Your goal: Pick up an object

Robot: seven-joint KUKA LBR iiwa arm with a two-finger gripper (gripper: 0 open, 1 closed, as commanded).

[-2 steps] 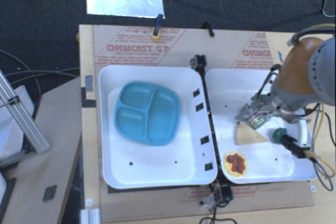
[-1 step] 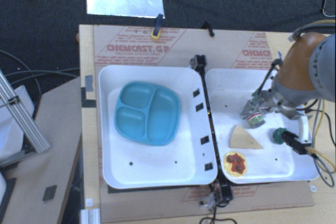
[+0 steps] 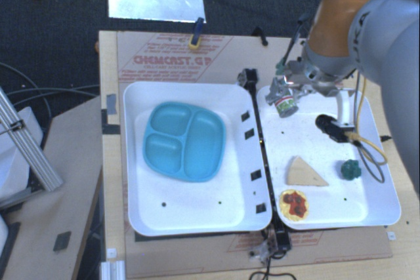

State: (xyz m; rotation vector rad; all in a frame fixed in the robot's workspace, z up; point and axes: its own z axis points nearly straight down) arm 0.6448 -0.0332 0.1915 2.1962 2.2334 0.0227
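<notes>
My gripper (image 3: 282, 94) hangs over the far left part of the right bin (image 3: 377, 206). A small can (image 3: 287, 106) with a green, white and red label sits tilted between its fingertips, and the gripper is shut on it. In the near half of the same bin lie a tan wedge (image 3: 305, 172), a small dark green lump (image 3: 350, 169) and a yellow disc with red topping (image 3: 294, 204).
The left bin (image 3: 144, 206) holds a blue divided plate (image 3: 185, 141). A black divider strip (image 3: 257, 141) runs between the two bins. The arm's grey body and orange band (image 3: 335, 16) reach in over the right bin's far right corner.
</notes>
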